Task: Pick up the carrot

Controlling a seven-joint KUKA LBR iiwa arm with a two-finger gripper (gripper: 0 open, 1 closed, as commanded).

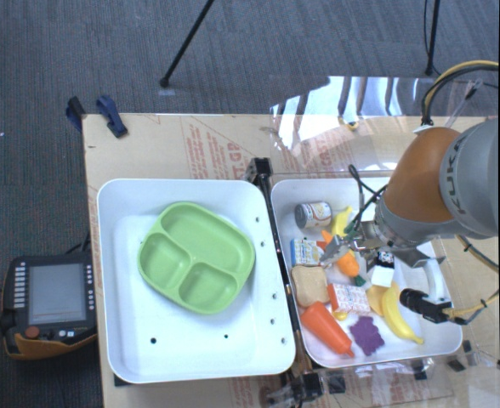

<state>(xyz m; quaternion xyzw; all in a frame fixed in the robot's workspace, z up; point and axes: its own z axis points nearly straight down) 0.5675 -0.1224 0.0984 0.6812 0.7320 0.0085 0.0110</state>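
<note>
From above, the carrot (326, 327) lies near the front of the right bin (444, 340), beside purple grapes (368, 335) and a banana (396, 313). The hand (352, 249) hovers farther back over other food; I cannot tell its state. It might grab the wrong food.

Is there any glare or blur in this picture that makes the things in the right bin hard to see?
In the camera view, strong glare lies on the clear sheet behind the right bin; the carrot and banana are evenly lit and easy to tell; the gripper area is soft and cluttered, so fine detail there is lost.
</note>
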